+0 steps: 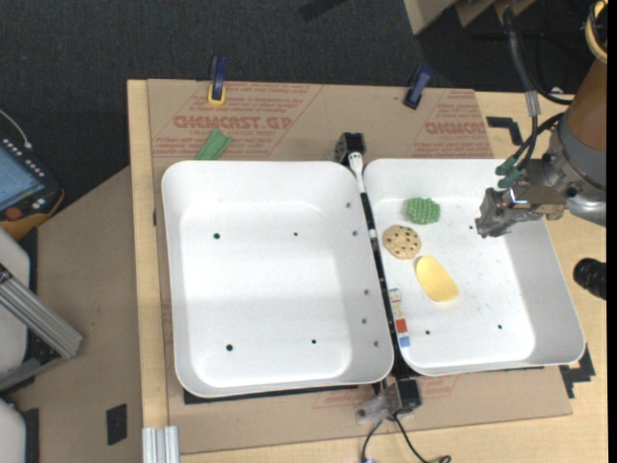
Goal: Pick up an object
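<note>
Gripper [492, 215]: hovered over the right bin [540, 340], far right side; finger state, cannot tell.
Targets: green piece [422, 209], cookie [401, 241], yellow piece [437, 280], clustered left of it.
Advice: centre over one, descend straight, avoid neighbours.

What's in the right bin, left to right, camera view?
Cookie → green piece → yellow piece → gripper, hanging over the right bin's right half.
</note>
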Controlling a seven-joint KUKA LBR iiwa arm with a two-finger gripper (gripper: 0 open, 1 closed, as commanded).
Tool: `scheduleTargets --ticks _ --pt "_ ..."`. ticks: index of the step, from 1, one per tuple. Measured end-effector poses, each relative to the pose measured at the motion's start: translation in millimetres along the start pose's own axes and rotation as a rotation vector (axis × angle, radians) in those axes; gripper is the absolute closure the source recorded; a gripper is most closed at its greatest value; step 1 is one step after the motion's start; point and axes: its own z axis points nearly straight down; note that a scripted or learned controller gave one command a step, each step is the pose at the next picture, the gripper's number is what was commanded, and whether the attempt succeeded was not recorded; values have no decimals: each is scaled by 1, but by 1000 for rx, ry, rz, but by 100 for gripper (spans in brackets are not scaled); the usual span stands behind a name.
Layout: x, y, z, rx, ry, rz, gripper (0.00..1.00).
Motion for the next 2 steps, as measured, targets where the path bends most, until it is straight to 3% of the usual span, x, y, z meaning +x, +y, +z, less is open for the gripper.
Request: scheduleTargets --ticks 1,2 --pt "59 -5 -25 4 1 0 100" --pt "56 -4 -34 5 -1 6 100"
